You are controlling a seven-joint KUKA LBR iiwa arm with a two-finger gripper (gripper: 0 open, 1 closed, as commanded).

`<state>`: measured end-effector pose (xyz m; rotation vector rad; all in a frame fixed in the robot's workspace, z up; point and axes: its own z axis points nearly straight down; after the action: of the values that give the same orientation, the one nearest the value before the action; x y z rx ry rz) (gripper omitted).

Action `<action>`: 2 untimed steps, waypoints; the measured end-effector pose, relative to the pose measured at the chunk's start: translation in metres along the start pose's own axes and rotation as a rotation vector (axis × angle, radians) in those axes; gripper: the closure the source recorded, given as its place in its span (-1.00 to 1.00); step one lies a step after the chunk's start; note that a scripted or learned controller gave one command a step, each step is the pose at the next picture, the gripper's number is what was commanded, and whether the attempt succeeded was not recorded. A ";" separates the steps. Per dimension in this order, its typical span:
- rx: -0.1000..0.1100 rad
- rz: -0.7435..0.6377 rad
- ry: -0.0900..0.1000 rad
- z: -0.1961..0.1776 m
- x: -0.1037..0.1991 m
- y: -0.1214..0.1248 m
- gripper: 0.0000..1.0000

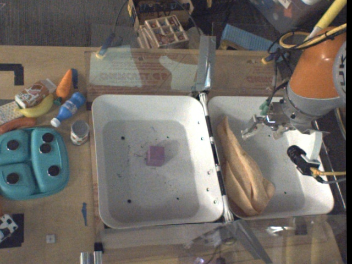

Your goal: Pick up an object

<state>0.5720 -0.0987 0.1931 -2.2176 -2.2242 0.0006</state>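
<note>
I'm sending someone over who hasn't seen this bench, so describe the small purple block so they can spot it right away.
Find the two white bins side by side and take the left bin, the one away from the robot arm. Near the middle of its floor lies the small purple block, alone. It is squarish and violet, unlike the long tan loaf-shaped object in the right bin.

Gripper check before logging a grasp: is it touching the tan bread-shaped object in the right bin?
Apart: camera view shows bare white bin floor between the gripper and the tan bread-shaped object.
</note>
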 end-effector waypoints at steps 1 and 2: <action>0.000 0.048 0.000 0.054 -0.021 -0.064 -1.00; -0.013 -0.011 -0.004 0.102 0.000 -0.017 -1.00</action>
<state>0.5550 -0.0985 0.0910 -2.2136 -2.2450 -0.0103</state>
